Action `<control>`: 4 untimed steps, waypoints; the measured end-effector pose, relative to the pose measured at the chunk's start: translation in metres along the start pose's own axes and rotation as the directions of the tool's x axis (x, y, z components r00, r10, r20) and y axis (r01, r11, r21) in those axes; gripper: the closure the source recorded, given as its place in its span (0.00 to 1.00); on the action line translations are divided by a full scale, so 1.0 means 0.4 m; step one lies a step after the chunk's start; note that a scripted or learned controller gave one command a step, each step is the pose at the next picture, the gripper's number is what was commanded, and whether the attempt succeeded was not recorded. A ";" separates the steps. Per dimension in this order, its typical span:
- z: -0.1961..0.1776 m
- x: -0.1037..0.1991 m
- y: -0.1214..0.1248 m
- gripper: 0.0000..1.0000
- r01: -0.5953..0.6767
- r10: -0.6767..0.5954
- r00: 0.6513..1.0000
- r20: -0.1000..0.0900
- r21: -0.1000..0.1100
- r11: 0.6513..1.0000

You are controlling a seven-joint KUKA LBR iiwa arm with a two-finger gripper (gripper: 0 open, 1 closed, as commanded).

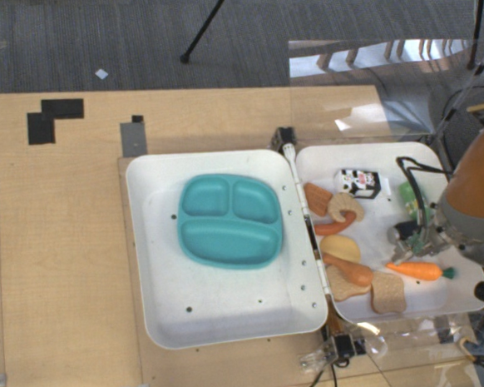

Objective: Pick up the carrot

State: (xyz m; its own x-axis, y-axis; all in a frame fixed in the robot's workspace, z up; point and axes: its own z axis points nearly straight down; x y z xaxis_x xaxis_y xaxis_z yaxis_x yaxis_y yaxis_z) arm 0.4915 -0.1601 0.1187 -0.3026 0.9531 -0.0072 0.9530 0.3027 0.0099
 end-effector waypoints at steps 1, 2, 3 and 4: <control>0.001 0.000 0.000 0.00 -0.001 0.001 1.000 0.000 0.000 1.000; 0.064 0.005 0.004 0.00 0.156 -0.156 0.988 -0.004 -0.003 0.988; 0.034 0.007 0.017 1.00 0.160 -0.160 0.987 0.000 -0.013 0.987; -0.285 0.179 0.064 1.00 0.156 -0.156 0.988 0.000 -0.010 0.988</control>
State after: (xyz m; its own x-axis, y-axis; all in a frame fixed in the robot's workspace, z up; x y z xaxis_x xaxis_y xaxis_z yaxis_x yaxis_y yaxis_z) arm 0.4928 -0.0835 0.2323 -0.4474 0.8943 -0.0090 0.8941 0.4475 0.0183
